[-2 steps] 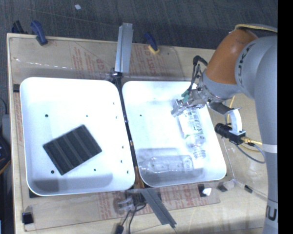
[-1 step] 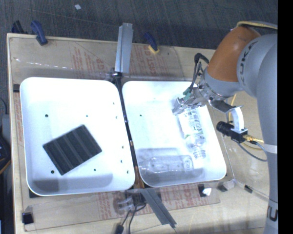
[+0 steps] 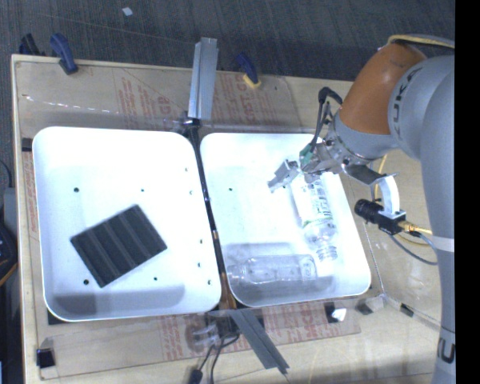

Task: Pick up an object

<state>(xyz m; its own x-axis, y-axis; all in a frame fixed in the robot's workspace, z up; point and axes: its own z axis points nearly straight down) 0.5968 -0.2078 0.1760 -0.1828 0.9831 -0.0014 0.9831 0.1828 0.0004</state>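
The gripper [image 3: 292, 173] hangs over the right bin [image 3: 248, 154] toward its 1 o'clock corner, at the top end of an upright clear bottle [image 3: 314, 212]; I cannot tell how its jaws stand; a second clear bottle [image 3: 270, 268] lies along the 6 o'clock wall; a dark ribbed pad [image 3: 118, 244] sits in the left bin [image 3: 104, 146]; judging by this, nothing is lifted yet, so grasp and raise remain

Blue clamps [image 3: 63, 53] along bench edge [image 3: 104, 74]
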